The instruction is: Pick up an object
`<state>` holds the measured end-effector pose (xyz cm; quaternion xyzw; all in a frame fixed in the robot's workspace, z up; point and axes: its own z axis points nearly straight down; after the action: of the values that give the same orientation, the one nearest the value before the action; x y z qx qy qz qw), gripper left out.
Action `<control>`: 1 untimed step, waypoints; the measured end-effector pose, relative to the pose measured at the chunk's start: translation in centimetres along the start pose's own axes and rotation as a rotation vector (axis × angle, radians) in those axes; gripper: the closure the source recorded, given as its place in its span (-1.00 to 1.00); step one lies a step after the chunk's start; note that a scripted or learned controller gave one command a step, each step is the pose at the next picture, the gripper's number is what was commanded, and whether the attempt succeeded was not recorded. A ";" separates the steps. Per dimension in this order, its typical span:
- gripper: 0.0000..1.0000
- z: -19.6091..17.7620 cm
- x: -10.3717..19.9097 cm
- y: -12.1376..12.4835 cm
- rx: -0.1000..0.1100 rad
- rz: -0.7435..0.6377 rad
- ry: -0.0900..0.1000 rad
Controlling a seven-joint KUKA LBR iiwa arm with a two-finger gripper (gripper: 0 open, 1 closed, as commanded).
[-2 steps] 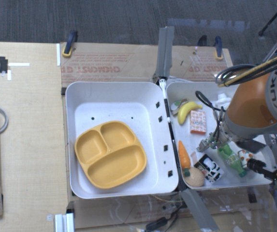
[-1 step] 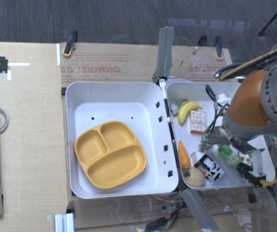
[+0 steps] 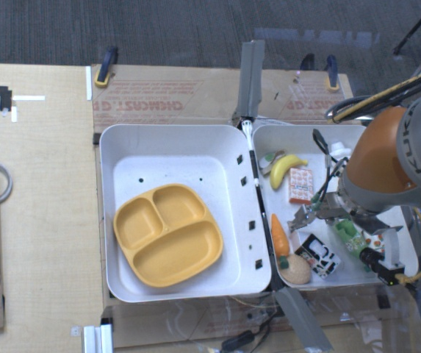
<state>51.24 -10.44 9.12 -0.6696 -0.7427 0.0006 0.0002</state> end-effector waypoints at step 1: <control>-1.00 -2.7 -0.6 -1.6 0.000 -0.109 0.000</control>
<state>49.73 -11.23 11.87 -0.6283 -0.7780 0.0006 0.0001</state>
